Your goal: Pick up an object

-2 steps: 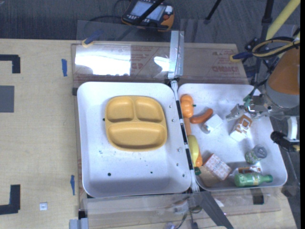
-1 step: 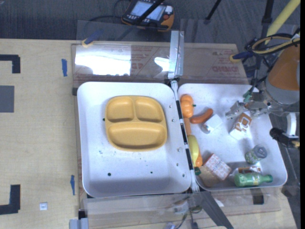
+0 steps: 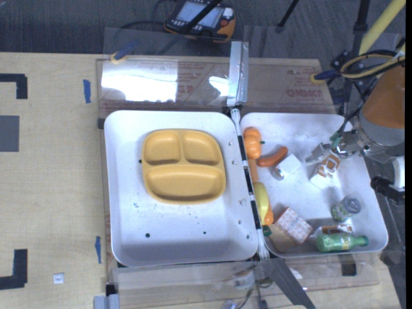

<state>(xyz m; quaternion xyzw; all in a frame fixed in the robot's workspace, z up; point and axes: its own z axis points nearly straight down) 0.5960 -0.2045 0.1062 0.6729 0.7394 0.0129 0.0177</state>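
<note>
Two bins side by side: left bin [image 3: 122,192] carries a yellow divided tray [image 3: 184,165], right bin [image 3: 376,234] has all the loose pick candidates. Gripper [image 3: 327,152] sits low over the right bin's upper part, just above or touching a small white-and-orange carton [image 3: 327,167]; likely that's the target, since the arm reaches in from that side. Can't tell the claw's state, too blurred. Other options: orange carrot [image 3: 252,141], sausage [image 3: 273,157], banana [image 3: 262,201], green bottle [image 3: 340,241] along the near wall
</note>
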